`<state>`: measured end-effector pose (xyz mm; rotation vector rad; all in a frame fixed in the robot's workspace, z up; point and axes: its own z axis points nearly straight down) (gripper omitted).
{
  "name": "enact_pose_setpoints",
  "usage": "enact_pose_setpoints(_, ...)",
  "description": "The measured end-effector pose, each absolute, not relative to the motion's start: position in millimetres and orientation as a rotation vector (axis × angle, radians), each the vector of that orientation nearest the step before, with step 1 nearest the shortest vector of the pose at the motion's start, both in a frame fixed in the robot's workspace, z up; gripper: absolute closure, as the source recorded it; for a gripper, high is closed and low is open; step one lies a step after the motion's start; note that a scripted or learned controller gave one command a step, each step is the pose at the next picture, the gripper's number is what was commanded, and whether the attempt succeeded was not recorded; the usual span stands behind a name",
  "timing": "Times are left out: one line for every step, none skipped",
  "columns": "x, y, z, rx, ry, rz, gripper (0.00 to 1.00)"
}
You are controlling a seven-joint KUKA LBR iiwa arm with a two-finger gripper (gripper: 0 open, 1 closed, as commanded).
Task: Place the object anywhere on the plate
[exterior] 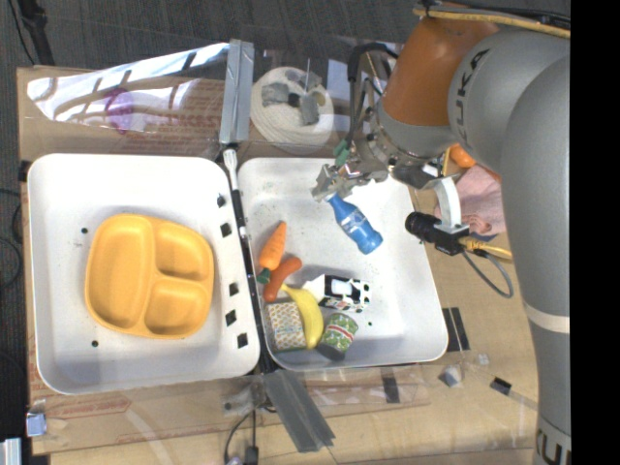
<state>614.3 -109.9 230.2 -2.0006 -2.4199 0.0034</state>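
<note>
A yellow divided plate (150, 274) lies in the left white bin (58, 187). A blue plastic bottle (356, 225) is in the upper middle of the right bin (417, 289), slanted with its cap end toward the upper left. My gripper (336, 176) is directly above that cap end, right at the bottle's top. Whether it grips the bottle is not clear from this angle. The grey arm with its orange band (431, 61) reaches in from the right.
Along the right bin's left and front sides lie two carrots (275, 244), a banana (308, 313), a black-and-white toy (342, 292), a patterned box (286, 325) and a small cup (338, 335). A white roll (291, 105) stands behind the bins.
</note>
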Motion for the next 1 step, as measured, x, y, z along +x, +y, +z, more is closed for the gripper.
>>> enact_pose_setpoints(623.9, -52.7, 190.2, -1.527, -2.74, 0.005, 1.0)
